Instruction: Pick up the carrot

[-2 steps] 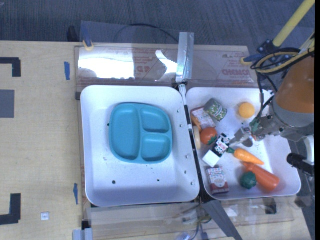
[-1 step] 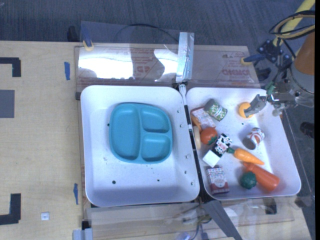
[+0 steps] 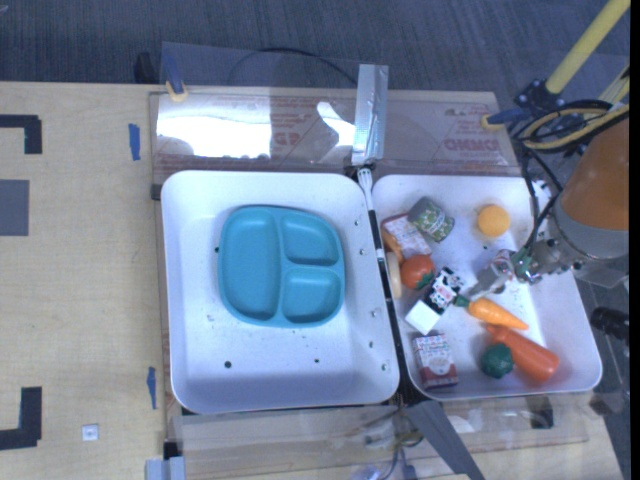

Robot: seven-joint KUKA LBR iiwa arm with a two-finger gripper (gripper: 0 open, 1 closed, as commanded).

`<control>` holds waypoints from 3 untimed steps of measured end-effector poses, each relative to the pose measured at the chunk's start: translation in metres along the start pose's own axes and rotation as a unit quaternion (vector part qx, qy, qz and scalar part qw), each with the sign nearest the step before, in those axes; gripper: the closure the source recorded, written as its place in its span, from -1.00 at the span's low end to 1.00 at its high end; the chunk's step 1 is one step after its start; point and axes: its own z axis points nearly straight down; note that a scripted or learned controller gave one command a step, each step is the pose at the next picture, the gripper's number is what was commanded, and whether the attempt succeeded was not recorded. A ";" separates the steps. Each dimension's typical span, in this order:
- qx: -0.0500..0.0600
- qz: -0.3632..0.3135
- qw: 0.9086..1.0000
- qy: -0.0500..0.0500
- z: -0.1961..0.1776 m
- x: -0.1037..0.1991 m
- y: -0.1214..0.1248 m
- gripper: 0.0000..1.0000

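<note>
Pale wooden bench (image 3: 70, 298) is seen bearing 2 shallow white bins; the left bin (image 3: 190, 368) holds a turquoise sectioned plastic plate (image 3: 280, 266). In the right bin (image 3: 585, 348), the small orange carrot (image 3: 497, 314) is lain just below the metal gripper (image 3: 497, 274), whose finger state cannot be told. It is crowded by a black-and-white cow toy (image 3: 444, 289), a larger orange carrot with green top (image 3: 522, 356) and a red tomato (image 3: 417, 270).
</note>
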 end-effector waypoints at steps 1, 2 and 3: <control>-0.015 -0.028 0.999 -0.012 0.033 0.017 -0.020 -1.00; -0.004 0.008 1.000 -0.004 0.059 0.004 -0.040 -1.00; -0.005 -0.038 0.999 -0.003 0.059 0.056 -0.036 -1.00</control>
